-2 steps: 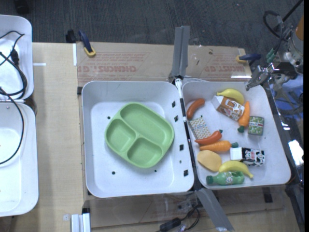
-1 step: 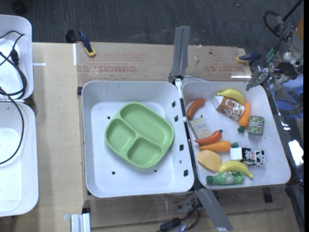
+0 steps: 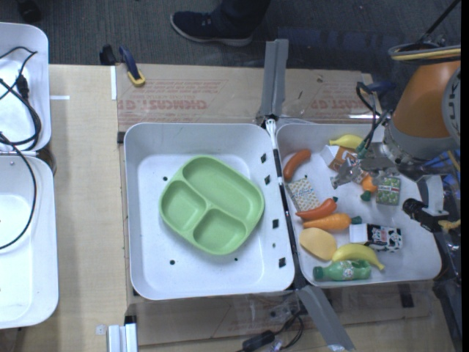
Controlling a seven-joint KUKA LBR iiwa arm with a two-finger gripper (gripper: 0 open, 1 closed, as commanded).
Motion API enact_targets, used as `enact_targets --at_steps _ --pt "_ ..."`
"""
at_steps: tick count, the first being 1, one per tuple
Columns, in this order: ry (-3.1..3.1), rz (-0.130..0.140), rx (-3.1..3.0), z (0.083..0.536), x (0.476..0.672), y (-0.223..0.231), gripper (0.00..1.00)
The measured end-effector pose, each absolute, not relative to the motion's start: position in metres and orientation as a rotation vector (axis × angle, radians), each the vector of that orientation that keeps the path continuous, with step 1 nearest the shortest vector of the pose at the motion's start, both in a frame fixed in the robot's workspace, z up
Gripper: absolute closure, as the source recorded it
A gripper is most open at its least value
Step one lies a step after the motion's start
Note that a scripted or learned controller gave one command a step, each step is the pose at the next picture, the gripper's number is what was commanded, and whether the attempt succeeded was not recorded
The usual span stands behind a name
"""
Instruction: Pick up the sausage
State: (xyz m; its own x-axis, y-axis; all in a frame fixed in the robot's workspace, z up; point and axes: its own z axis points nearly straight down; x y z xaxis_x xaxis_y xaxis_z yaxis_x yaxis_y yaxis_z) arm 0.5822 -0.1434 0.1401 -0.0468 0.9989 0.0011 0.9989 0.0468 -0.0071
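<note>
arm reaches from the right; gripper (image 3: 350, 173) low over right bin (image 3: 432, 266), near sausage (image 3: 295, 163); jaw state unclear.

We see a green divided plate (image 3: 212, 205) lying flat in the left bin (image 3: 139, 218), w/ three compartments. In the right bin (image 3: 429, 266) we count a carrot (image 3: 331, 222) approx. mid-bin, a yellow chip-shaped piece (image 3: 317, 243) just below it, a banana (image 3: 357, 254) beside that, & a green bottle (image 3: 341, 271) lying on its side near the front wall. A 2nd banana (image 3: 346, 141) sits near the back wall. A black-and-white carton (image 3: 384, 237) lies toward the right.
</note>
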Motion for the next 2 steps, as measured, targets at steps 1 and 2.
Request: enact_targets --at_steps 1,2 --pt "-2.148 0.008 -2.285 0.1036 0.5417 -0.0947 0.0" --pt "-2.247 -0.004 -2.197 0.0942 0.5438 -0.0974 0.0"
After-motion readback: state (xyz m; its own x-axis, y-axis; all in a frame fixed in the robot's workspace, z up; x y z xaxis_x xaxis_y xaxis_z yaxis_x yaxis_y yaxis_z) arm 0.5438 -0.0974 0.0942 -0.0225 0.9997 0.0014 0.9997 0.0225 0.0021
